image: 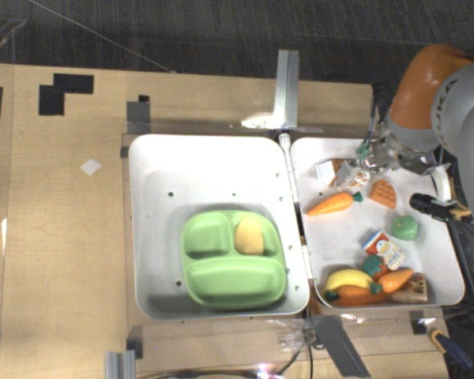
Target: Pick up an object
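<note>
- Closest to me, I see a heap in the near corner of the right bin [450, 287]: a yellow banana [349, 279], an orange carrot-like piece [395, 280] leaning on it, and something tan [415, 293] pressed against the bin wall.
- Just beyond the heap, a small carton [383, 249] with blue, red and white print lies tilted, and a round green piece [405, 227] sits beside it, toward the arm.
- In the left bin [154, 180], I have a green divided tray [233, 275] with a yellow, egg-shaped item [250, 235] in its far right compartment.
- Farther up the right bin, an orange carrot [330, 204] with a green tip lies lengthwise, its point near the divider between the bins; an orange wedge [383, 193] rests apart from it.
- At the far end, the gripper [371, 158] is down over a crumpled, tan-and-white packet [344, 172]; I can't tell how the gripper is set, nor whether it touches the packet.
- The grey arm [462, 109] with its orange band rises at the right.
</note>
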Motion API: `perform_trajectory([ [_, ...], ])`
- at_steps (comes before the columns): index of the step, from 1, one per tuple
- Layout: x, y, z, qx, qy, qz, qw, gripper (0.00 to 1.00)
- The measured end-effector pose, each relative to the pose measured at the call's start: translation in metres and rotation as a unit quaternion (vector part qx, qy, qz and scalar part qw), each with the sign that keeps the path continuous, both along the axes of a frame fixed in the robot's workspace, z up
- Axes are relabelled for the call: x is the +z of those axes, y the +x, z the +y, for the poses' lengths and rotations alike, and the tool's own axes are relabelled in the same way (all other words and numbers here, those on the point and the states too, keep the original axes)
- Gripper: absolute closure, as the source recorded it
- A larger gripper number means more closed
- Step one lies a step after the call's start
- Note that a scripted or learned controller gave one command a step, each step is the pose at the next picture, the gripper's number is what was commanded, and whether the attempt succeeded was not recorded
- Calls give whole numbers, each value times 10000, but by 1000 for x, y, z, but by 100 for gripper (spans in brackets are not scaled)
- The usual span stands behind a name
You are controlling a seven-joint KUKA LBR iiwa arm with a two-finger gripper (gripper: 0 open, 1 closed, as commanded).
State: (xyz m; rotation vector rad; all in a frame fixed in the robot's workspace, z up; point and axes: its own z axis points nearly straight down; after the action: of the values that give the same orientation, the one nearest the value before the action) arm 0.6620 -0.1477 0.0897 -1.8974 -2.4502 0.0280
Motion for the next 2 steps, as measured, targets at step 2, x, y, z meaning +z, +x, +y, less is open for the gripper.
perform_trajectory([
  [2,7,-62,-47,-381,-105,-338,9986,0],
])
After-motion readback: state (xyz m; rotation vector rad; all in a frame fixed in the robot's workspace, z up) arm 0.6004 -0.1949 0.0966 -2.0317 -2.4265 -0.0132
